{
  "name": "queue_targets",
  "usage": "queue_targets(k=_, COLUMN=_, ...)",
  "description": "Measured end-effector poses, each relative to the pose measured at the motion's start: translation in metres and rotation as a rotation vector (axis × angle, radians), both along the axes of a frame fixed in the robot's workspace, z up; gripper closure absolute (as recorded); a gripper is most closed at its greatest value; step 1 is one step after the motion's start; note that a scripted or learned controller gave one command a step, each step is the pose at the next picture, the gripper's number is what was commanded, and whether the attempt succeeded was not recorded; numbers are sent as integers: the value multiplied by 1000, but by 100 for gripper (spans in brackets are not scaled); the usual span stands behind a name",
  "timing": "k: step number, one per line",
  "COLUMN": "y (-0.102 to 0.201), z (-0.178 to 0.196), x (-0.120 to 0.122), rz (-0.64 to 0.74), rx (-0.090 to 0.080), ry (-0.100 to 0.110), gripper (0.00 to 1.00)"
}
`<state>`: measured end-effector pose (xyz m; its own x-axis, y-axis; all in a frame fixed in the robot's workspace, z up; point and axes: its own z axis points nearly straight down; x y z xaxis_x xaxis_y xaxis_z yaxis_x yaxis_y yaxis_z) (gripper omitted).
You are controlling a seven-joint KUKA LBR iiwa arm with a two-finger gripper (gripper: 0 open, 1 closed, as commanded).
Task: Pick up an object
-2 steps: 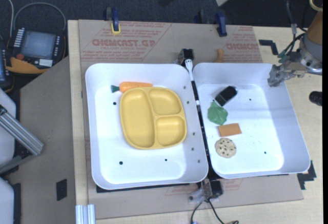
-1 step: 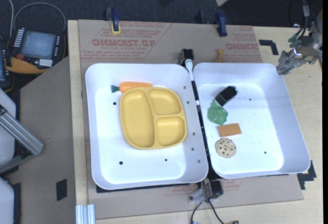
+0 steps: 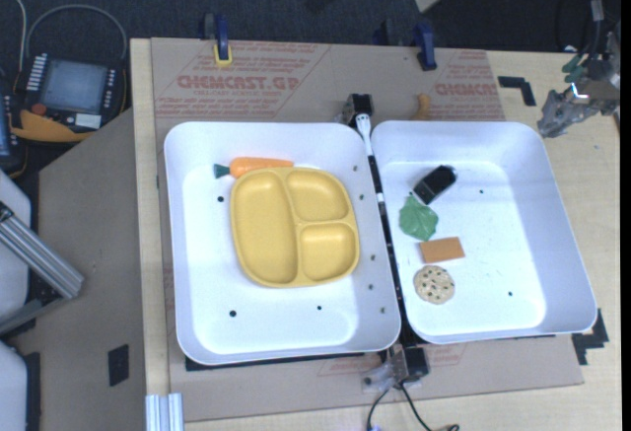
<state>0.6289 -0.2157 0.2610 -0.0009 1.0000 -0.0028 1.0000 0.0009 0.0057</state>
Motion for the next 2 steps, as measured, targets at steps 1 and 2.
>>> queue_targets(k=1, y=54, z=-15, x=-4, rz=5, rx=6, ry=8, gripper=100)
queue_targets(k=2, y=106, z=-9, x=-8, rz=5, rx=6, ry=7, gripper=100)
